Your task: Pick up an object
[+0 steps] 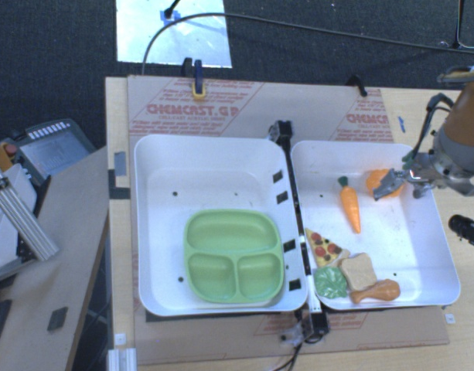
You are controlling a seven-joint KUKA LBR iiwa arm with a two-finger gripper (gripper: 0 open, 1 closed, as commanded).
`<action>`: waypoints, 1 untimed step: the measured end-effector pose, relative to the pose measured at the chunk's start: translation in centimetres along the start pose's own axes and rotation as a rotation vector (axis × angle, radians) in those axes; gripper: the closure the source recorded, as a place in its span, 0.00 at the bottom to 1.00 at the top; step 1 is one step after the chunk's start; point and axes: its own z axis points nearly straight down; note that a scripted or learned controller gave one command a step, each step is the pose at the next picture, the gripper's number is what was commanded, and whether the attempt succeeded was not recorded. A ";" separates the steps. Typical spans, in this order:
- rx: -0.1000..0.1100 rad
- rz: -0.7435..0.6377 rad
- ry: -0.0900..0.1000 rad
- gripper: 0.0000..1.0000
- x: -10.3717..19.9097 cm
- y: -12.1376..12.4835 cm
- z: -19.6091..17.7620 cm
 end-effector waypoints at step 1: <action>-0.001 0.001 -0.001 0.00 -0.8 -0.6 5.0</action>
